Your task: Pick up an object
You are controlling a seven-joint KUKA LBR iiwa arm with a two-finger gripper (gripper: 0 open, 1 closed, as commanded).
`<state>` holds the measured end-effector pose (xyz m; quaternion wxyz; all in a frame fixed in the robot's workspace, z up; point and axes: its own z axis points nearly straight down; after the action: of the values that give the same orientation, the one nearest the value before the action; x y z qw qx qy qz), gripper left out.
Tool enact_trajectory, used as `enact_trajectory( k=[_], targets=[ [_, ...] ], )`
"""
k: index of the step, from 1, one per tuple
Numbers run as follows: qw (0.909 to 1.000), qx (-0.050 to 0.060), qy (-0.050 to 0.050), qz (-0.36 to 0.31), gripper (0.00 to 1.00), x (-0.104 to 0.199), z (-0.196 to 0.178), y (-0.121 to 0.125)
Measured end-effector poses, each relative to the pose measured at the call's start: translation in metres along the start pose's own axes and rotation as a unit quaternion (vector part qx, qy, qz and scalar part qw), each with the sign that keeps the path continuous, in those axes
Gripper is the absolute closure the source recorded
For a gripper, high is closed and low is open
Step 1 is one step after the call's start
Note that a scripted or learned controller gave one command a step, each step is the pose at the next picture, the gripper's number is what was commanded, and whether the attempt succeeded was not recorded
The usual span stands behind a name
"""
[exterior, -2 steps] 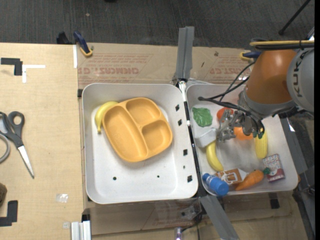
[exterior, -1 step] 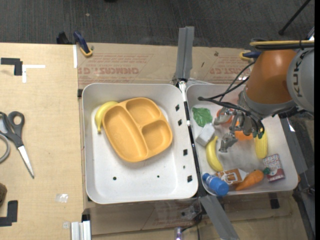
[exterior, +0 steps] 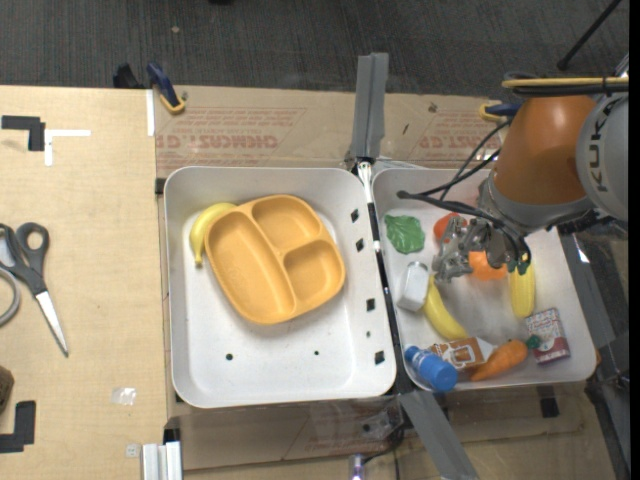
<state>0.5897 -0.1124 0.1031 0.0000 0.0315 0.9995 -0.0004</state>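
The right bin (exterior: 575, 268) holds several small objects. Among them are a green piece (exterior: 405, 233), a white piece (exterior: 414, 286), a yellow banana (exterior: 443, 314) and a second banana (exterior: 521, 291). Along the bin's front lie a carrot (exterior: 500, 359), a blue-capped bottle (exterior: 432, 369) and a small red-and-white carton (exterior: 548, 333). My gripper (exterior: 470, 256) hangs low over the middle of this bin, right beside an orange object (exterior: 488, 264) that it partly hides. The arm's orange band (exterior: 540, 153) covers the bin's back right.
The left bin (exterior: 200, 348) holds a yellow divided plate (exterior: 275, 258) with a banana (exterior: 203, 230) tucked behind its left edge. Scissors (exterior: 35, 273) lie on the wooden bench at far left. A grey bar (exterior: 368, 108) stands behind the bins.
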Motion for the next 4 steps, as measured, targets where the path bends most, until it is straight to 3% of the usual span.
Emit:
enact_trajectory(
  k=[1,2,3,4],
  targets=[
    [1.0000,0.000,0.000,0.000,0.00,0.000,0.000,0.000],
    [1.0000,0.000,0.000,-0.001,1.00,-0.001,-0.006,0.000],
    [1.0000,0.000,-0.001,-0.005,1.00,-0.051,0.005,-0.036],
    [0.9982,-0.001,0.001,-0.059,1.00,0.031,0.014,-0.030]
  ],
)
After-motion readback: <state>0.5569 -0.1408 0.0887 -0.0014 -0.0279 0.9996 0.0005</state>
